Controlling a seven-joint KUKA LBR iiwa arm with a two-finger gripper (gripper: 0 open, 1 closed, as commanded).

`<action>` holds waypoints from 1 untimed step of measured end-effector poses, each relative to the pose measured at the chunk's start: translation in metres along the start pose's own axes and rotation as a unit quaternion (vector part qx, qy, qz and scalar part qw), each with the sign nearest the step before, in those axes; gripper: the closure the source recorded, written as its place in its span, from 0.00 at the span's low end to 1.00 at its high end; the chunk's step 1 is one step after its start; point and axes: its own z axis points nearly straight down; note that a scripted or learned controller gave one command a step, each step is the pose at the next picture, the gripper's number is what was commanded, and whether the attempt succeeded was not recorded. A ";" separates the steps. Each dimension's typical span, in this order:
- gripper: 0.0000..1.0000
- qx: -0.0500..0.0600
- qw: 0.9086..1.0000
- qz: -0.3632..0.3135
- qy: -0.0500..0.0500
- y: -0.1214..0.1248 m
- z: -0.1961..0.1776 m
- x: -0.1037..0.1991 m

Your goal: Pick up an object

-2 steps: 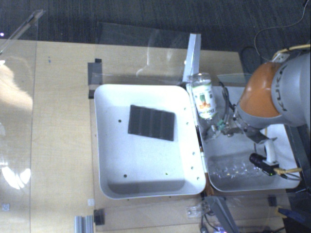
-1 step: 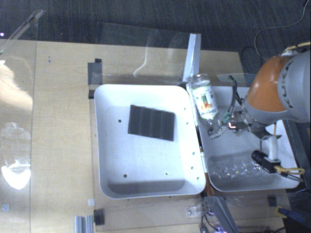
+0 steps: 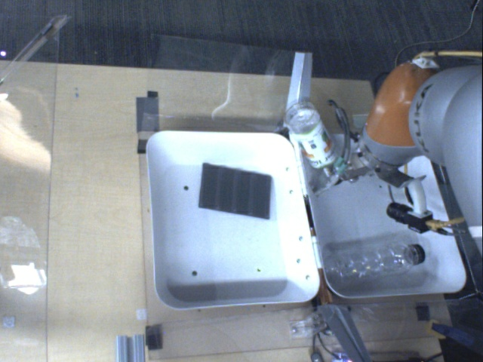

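Nearest the camera, along the front wall of the right bin (image 3: 453, 281), lies a clear plastic bottle (image 3: 377, 261) on its side, long axis parallel to the counter's (image 3: 90, 202) front edge, cap end toward the right. A second bottle (image 3: 311, 136), clear with a label, is tilted at the rear left corner of the same bin, up against the divide with the left bin (image 3: 162, 225); its long axis runs from the rear wall down and rightward toward my gripper (image 3: 341, 170). My wrist sits just right of that bottle's lower end, near or touching it; contact cannot be confirmed. Fingers: cannot tell how far apart, and nothing visibly between them, so no hold is claimed. Left bin carries a dark flat rectangular pad (image 3: 235, 191) near its rear half. Judgement: the labelled bottle is the nearest candidate, lying up and left of my fingers; a grasp should close across its short axis.
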 end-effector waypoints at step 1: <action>1.00 -0.004 1.000 -0.003 -0.002 0.003 -0.013 0.000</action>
